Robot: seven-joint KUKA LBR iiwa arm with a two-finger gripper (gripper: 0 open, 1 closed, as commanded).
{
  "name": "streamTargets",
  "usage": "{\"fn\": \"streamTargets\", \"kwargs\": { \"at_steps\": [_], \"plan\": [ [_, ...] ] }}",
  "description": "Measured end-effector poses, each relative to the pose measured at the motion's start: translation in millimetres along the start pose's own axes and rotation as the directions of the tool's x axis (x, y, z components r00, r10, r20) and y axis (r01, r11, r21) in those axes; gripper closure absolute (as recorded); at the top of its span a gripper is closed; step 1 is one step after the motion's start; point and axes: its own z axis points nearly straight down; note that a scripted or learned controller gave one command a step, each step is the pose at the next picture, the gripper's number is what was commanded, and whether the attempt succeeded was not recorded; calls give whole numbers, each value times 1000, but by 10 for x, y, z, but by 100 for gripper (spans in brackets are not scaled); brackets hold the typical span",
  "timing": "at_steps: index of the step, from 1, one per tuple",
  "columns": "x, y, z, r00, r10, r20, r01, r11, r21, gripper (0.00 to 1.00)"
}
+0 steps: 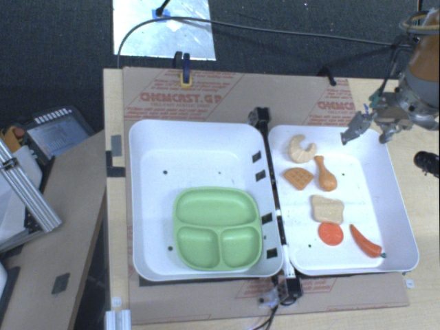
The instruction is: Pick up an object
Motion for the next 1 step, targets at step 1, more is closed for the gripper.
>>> {"fn": "streamTargets", "kwargs": {
  "at_steps": [1],
  "plan": [
    [3,18,-67,1000,-2,2,2,1000,-11,0]
  ]
}}
